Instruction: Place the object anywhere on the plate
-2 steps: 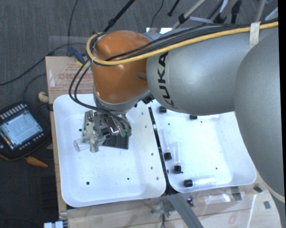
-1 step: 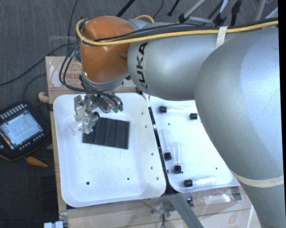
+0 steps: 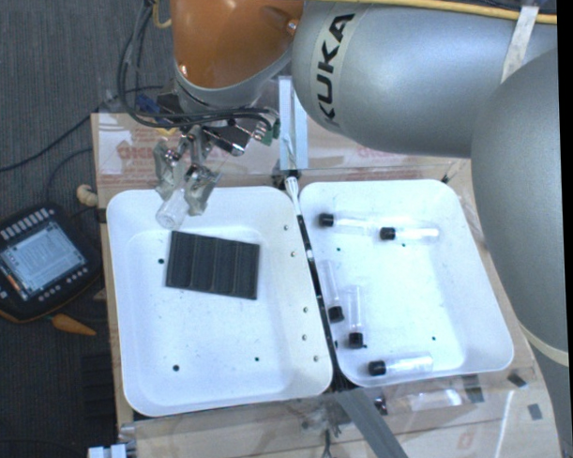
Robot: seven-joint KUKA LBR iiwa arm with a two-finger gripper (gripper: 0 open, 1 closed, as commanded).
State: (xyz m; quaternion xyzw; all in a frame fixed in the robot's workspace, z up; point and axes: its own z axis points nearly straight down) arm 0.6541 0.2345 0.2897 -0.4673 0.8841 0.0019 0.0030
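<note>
The plate (image 3: 213,264) is a dark grey ribbed rectangle lying flat in the upper half of the left bin (image 3: 130,313). My gripper (image 3: 188,184) hangs over that bin's far left corner, just above and to the left of the plate. A clear plastic tube (image 3: 169,212) sits between its fingers, tilted, with its lower end sticking out down and to the left. The tube's end is over the bin floor close to the plate's far left corner, not over the plate itself.
The right bin (image 3: 481,292) holds several clear tubes with black caps, among them one at the back (image 3: 357,221) and one at the front (image 3: 401,365). A ridge (image 3: 311,269) divides the bins. A control pendant (image 3: 39,260) lies off the bench at left.
</note>
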